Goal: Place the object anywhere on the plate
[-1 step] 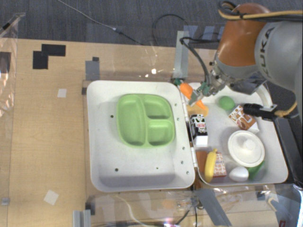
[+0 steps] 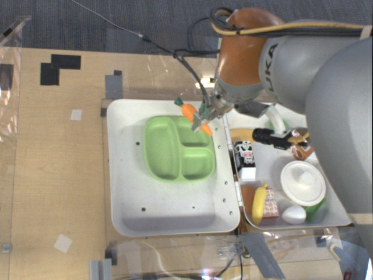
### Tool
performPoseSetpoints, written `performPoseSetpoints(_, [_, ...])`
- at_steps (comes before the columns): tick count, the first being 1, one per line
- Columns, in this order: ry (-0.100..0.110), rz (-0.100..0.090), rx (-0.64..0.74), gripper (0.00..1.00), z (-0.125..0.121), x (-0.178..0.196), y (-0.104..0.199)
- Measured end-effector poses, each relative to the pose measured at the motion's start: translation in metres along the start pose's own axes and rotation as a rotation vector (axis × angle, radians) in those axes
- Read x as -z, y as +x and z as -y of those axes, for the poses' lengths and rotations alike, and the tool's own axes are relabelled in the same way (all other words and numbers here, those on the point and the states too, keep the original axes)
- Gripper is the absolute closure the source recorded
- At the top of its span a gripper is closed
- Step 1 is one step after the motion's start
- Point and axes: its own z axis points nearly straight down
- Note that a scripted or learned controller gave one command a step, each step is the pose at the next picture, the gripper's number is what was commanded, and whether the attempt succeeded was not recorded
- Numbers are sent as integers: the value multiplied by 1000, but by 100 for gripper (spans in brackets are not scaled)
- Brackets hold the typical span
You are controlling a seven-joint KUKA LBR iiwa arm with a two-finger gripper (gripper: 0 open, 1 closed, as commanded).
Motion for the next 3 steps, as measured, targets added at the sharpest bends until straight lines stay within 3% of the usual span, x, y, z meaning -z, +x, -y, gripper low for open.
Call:
performPoseSetpoints(1, [-3, 2, 229, 100, -11, 35, 68])
performPoseSetpoints(2, [-6, 4, 505, 100, -17, 95, 119])
performPoseSetpoints(3, [-4, 7, 756, 100, 31, 136, 73])
